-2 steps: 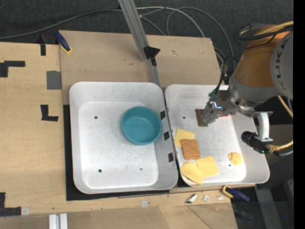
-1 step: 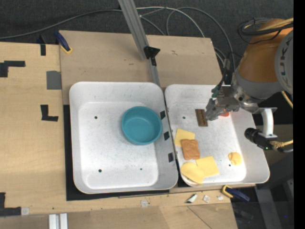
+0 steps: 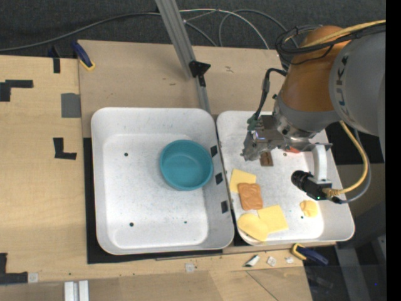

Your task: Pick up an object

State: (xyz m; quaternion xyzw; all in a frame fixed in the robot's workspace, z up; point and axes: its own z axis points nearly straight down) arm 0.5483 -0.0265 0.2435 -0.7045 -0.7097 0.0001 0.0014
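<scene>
- Plywood bench (image 3: 138, 68) carried two shallow white bins side by side, with dark floor and loose cables (image 3: 207, 19) along the far edge; black tape marks (image 3: 62, 148) dotted the board at the left
- Left bin (image 3: 119, 187) held a teal bowl (image 3: 185, 164), upright, toward its right half; the bowl sat apart from the bin walls
- Right bin (image 3: 332, 227) held the small items: a pale yellow piece (image 3: 243, 179) just beside the bin's left wall; an orange-brown slab (image 3: 251, 197) touching it on the near side; a yellow slice (image 3: 272, 218) overlapping a second yellow piece (image 3: 249, 227) at the near edge; a small yellow lump (image 3: 309, 207) lay apart toward the right
- A small brown block (image 3: 266, 159) sat at the tips of the gripper (image 3: 258, 150), above the pale yellow piece; whether it rested on the bin floor or was pinched could not be told
- Grey arm with its orange band (image 3: 311, 74) reached in from the right, wrist low over the far half of the right bin; whether the gripper was spread or closed could not be told from this slant
- A black cylindrical part (image 3: 307, 184) hung off the wrist on the right, a yellow cable (image 3: 360, 162) looping past it
- A grey metal post (image 3: 178, 36) slanted down to the gap between the bins; blue-and-yellow clamps (image 3: 83, 56) gripped the board at the far left, and another (image 3: 308, 253) at the near right
</scene>
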